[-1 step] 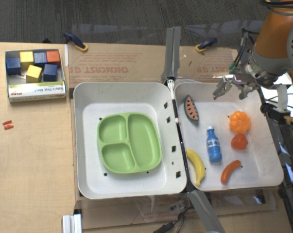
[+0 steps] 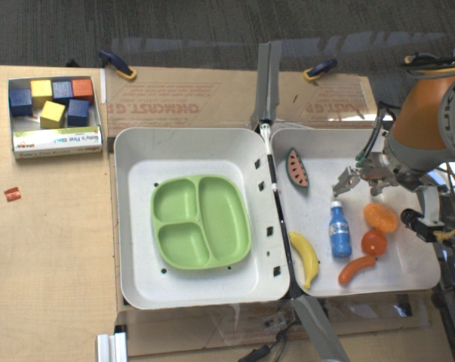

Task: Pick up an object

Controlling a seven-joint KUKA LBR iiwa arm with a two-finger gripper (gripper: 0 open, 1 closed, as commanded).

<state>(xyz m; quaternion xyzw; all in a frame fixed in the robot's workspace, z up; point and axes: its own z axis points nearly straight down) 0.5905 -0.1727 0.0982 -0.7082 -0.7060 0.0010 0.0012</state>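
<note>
The arm [image 2: 431,119] runs off the right edge, its wrist hiding part of the right bin's [image 2: 318,145] far corner.

I see two bins [image 2: 136,292] of smooth white plastic, and the green tray [image 2: 201,221] looks matt plastic. The bench [image 2: 46,262] looks like pale wood, with brown cardboard [image 2: 182,104] behind.

Wooden bench [image 2: 46,262] carries two shallow white bins side by side: left bin [image 2: 133,225], right bin [image 2: 416,274], rims touching at centre. A flattened cardboard sheet [image 2: 182,104] lies along the far side. At far left sits a box of coloured blocks [image 2: 53,115]; near it, a small red piece [image 2: 12,194].
</note>
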